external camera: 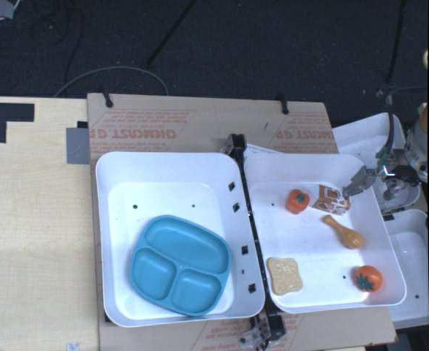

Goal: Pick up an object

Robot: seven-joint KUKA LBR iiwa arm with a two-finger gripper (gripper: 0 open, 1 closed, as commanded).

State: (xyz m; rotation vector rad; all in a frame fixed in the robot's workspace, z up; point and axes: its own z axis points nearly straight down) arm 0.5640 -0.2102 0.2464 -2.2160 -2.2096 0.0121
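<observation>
Camera view: the gripper (367, 180) stood at the far right rim of the right bin (313, 168), reaching in from the bench edge. Whether it was released or clenched could not be told; nothing was visibly held.

The right bin held five loose items: a small brown-and-white packet (332, 199) nearest the gripper, just inside the rim beside it; an orange tomato-like toy (297, 201) further left; a tan wooden pestle-like piece (343, 232); a slice of toy bread (283, 275); a second red-orange tomato (367, 278) at the near right corner.

The left bin (126, 174) held a blue divided tray (179, 265).

Judgement: the packet appeared the likeliest target, given the tool's position.
</observation>
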